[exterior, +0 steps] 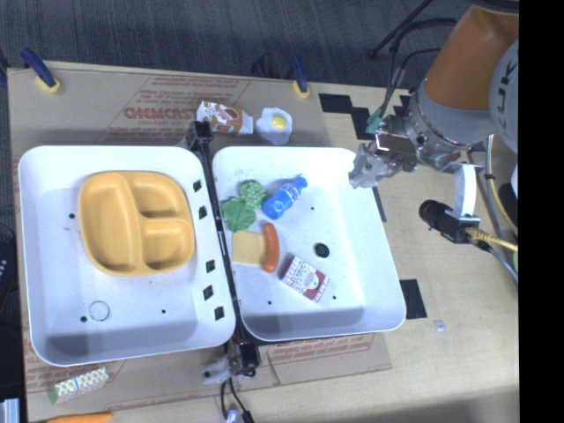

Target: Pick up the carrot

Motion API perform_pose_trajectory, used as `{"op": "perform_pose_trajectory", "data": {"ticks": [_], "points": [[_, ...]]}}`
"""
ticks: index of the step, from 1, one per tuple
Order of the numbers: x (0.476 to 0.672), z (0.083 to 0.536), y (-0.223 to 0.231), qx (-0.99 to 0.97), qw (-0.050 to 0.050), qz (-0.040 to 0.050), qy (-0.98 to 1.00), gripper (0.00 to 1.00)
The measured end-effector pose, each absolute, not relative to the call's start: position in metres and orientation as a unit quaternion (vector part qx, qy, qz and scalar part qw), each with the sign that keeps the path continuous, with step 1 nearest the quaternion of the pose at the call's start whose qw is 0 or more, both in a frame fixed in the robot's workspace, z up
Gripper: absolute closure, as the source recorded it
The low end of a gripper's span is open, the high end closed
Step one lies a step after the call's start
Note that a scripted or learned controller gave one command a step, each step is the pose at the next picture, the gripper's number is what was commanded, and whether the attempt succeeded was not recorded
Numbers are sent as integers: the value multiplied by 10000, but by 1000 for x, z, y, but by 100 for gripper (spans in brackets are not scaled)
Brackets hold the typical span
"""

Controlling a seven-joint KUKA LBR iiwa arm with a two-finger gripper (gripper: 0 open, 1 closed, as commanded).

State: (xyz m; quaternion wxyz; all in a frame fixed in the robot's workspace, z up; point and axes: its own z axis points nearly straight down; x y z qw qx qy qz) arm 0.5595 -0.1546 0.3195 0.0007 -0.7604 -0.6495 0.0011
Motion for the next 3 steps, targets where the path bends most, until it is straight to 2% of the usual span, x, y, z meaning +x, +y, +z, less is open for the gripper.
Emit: {"op": "perform_pose_trajectory", "data": {"ticks": [1, 2, 3], "points": [[551, 292, -201, -7596, 16, 15, -6504, 100], [542, 279, -204, -7692, 15, 14, -6390, 100], [543, 289, -204, -7671, 23, 20, -6415, 100]]}}
